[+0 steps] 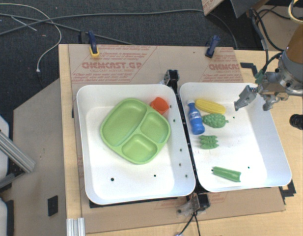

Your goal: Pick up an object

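Lowest in the view, and so nearest the camera among the right bin's (269,146) things, a green pepper (226,174) is seen lying with its long axis roughly left to right, slightly tilted down toward the right. Farther up, a small green piece (208,141), a green bumpy piece (214,121), a yellow corn (210,106) and a blue bottle (195,118) are clustered along the bin's left side, the bottle lying just beside the divider with its long axis up and down the view. The claw (254,100) is seen over the upper right part of this bin, its fingers spread apart and nothing held between them. No thing is yet gripped. The corn is judged the nearest candidate: it lies to the claw's left in the view, near but apart, with its long axis nearly left to right, so a grasp across its short side would be called for. The left bin (92,171) bears a green tray (135,130) and an orange piece (159,104) touching its upper edge, well apart from the claw.
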Available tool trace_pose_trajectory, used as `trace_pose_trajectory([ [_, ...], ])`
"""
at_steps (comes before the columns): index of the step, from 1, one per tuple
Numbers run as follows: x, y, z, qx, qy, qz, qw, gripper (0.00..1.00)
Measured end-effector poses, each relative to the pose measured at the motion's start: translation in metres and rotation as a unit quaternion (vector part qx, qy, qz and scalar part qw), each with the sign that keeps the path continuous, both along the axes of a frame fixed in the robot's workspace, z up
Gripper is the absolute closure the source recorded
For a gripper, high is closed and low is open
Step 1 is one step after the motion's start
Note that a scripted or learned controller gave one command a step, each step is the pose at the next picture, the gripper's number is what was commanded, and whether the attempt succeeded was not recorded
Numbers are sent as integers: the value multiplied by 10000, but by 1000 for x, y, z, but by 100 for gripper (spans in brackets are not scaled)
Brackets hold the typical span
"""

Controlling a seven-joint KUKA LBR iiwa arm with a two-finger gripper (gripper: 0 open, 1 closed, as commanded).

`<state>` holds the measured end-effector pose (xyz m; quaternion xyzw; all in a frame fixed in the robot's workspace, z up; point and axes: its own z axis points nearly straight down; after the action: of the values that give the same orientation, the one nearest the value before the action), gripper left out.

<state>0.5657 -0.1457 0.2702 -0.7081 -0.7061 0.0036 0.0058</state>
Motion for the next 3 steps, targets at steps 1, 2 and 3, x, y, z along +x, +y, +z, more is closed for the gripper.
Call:
trace_pose_trajectory([
  [1,2,0,7,-11,-62,15,10000,0],
  [2,0,-1,-55,-6,-39,11,10000,0],
  [3,-6,5,-100,-1,-33,14,10000,0],
])
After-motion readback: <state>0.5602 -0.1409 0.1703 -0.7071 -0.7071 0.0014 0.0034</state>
